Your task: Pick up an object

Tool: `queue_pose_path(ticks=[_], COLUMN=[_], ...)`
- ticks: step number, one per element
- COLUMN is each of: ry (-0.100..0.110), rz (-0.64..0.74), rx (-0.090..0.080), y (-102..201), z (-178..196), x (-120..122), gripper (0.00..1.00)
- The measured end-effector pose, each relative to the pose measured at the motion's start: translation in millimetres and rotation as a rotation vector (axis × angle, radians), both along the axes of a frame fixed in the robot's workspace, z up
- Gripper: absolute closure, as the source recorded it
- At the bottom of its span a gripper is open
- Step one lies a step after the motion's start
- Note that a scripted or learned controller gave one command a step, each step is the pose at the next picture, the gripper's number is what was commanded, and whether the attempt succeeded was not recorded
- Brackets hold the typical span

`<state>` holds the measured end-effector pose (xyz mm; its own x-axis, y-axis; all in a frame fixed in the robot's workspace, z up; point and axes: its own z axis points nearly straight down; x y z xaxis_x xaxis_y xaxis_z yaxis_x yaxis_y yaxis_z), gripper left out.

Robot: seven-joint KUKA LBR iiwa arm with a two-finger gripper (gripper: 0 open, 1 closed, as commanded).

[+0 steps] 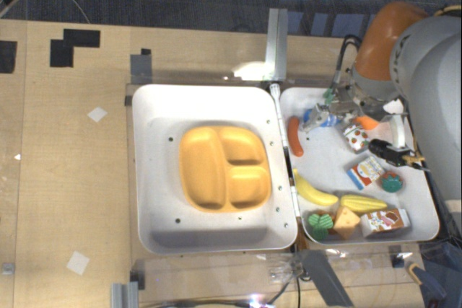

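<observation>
Broccoli (320, 223) lies low in right bin (433, 223); tool (333, 106) state unclear.

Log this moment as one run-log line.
arm: over right bin far end | gripper: low beside blue item, grasp unconfirmed | left bin: yellow tray | task: pending

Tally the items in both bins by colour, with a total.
Yellow: 3, a sectioned plastic tray in the left bin and two toy bananas in the right bin
Red: 1, a long toy sausage
Green: 2, a toy broccoli and a round teal piece
Orange: 1, a cheese wedge
Printed cartons: 3
Total: 10
</observation>
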<state>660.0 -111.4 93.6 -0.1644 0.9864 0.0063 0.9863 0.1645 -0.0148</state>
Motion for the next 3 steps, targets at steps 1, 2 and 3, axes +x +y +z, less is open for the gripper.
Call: queue_pose_path(ticks=[1, 2, 3], ry=[0.011, 0.001, 0.007], rz=[0.008, 0.010, 0.053], rx=[-0.002, -0.003, 0.001], y=[1, 1, -7], z=[3, 5, -8], x=[-3, -1, 5], gripper=[1.00, 0.00, 0.00])
